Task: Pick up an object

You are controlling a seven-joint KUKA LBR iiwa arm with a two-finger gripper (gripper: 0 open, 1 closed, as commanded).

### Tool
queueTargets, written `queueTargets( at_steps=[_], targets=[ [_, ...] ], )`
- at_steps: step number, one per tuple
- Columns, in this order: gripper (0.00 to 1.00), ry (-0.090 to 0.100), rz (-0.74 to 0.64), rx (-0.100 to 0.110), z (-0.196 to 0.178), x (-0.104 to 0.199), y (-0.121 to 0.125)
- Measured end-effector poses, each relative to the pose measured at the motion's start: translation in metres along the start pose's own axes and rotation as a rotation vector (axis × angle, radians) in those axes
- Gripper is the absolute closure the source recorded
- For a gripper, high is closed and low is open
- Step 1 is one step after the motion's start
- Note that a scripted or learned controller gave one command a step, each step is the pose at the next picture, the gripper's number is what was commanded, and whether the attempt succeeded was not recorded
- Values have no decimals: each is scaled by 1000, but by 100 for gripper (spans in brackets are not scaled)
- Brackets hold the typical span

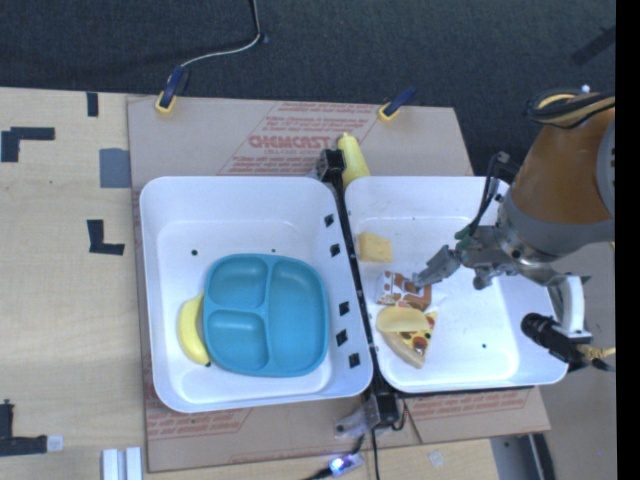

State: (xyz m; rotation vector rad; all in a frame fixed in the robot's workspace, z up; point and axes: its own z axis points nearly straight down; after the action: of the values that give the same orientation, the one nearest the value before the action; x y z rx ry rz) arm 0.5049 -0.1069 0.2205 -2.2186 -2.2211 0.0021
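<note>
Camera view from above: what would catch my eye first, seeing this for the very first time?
Probably the blue divided plate filling the left bin, with a banana tucked against its left edge. Next, the arm's orange band at the right, with its gripper low in the right bin by a small brown-and-white item. A taco lies nearer the front and a yellow chunk behind.

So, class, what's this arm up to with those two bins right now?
The arm's gripper is down in the right bin, just above a small brown-and-white item, with a taco-like piece and a yellow block nearby. Nothing is visibly lifted. The left bin holds a blue tray and a banana.
</note>
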Motion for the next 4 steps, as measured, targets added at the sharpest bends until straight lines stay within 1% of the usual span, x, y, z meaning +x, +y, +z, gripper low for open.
queueTargets(
  at_steps=[1,2,3,4],
  targets=[
    [100,0,-1,1,-10,0,0],
    [100,0,-7,-14,-119,52,9],
    [100,1,-8,7,-37,134,-3],
    [100,2,-5,-17,-170,160,4]
  ],
)
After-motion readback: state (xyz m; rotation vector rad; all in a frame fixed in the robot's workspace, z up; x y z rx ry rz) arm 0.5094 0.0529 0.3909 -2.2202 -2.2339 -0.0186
